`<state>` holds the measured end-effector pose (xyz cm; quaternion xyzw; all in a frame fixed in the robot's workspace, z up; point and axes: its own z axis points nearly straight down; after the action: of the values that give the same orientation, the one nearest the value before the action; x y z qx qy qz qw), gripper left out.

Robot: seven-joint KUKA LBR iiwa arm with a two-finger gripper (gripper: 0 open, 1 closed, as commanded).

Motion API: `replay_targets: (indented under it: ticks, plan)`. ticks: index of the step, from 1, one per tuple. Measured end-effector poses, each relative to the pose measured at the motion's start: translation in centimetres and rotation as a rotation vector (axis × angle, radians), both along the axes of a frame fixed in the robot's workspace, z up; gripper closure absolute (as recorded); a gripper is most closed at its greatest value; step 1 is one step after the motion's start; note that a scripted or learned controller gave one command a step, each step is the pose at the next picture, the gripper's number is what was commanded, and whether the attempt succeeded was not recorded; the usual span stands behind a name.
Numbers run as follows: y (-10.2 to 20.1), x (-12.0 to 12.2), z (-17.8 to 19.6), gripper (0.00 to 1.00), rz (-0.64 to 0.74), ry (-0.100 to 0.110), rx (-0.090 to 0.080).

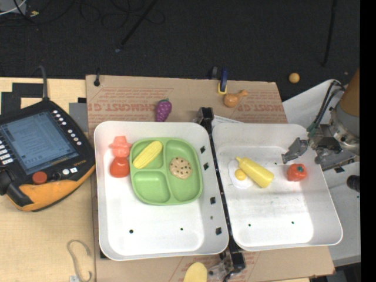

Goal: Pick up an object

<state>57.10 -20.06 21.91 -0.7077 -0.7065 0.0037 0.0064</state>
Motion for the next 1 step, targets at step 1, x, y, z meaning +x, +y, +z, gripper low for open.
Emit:
replay_targets:
  ticks: [1]
  plan:
    - [-0.04,0.26,0.75,0.0,0.002,-0.014,-0.003]
